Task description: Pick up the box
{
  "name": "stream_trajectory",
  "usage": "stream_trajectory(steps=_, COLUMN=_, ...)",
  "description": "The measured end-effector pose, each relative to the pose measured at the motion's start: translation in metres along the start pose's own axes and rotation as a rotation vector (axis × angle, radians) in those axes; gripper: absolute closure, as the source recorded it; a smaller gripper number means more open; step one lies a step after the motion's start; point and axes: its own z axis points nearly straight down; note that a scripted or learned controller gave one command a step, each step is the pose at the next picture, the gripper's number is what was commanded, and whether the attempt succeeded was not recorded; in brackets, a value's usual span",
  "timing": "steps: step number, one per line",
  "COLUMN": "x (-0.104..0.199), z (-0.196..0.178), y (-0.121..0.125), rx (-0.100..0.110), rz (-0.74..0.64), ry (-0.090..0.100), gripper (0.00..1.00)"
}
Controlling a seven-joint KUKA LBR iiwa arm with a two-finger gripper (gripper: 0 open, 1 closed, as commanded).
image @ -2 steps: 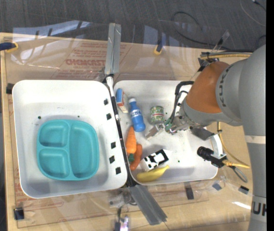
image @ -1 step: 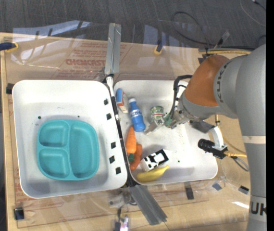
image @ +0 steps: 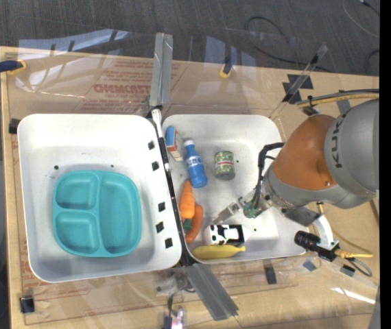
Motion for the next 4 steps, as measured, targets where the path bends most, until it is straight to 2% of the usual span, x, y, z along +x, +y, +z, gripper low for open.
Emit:
stream_trajectory(steps=1, x=0.033, z=-0.001, y=0.031, rx=-0.003, rz=-0.332, ry=-0.002, gripper=0.00)
stream_trajectory(steps=2, x=0.027, z=0.001, y=0.063, rx=0.003, rz=-0.268, ry=0.003, gripper=0.00)
stream_trajectory(steps=3, x=0.025, z=-0.006, y=0.106, rx=0.002, rz=-0.098, ry=-0.028, gripper=0.00)
stream_trajectory(steps=4, x=0.060, z=-0.005, y=0.037, rx=-0.006, rz=0.164, ry=-0.027, gripper=0.00)
